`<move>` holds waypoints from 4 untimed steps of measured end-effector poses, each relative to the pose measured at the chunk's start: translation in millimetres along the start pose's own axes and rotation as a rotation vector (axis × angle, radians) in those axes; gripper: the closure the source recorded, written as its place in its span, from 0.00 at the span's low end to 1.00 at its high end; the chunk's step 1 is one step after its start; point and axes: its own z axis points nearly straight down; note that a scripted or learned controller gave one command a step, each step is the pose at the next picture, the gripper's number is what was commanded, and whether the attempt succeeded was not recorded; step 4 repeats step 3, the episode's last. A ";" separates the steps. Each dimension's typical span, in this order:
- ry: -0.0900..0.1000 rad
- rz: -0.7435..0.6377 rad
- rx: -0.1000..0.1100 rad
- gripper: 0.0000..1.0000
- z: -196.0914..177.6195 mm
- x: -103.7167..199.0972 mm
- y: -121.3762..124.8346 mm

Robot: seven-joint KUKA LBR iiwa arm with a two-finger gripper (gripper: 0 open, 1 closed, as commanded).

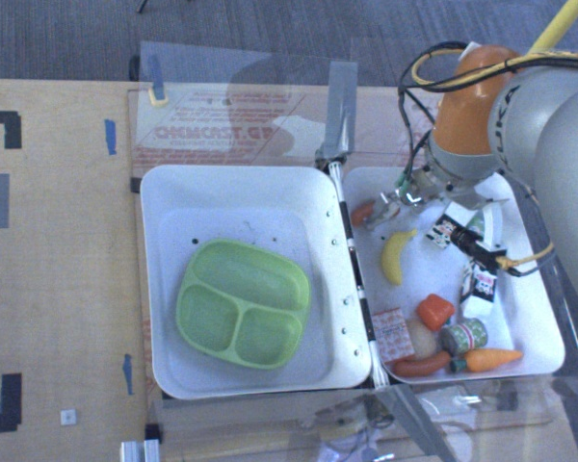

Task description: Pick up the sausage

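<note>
The gripper (405, 198) sits at 11 o'clock in the right bin (549, 345); whether it is released or clenched cannot be told. The sausage (420, 365) lies at 6 o'clock, touching a can (464, 336) and near a carrot (492, 358). Risk: crowding may cause a wrong or glancing grasp.

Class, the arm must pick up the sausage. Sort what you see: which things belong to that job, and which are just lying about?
Job: sausage; gripper; right bin.

Lying about: banana; carrot; small can; orange block; green tray in left bin.
</note>
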 end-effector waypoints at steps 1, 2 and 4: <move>0.001 0.054 0.000 0.00 0.5 -23.5 -36.5; -0.002 0.189 0.006 0.00 -0.3 -3.0 -2.6; -0.002 0.187 0.002 1.00 -10.8 -1.9 -1.1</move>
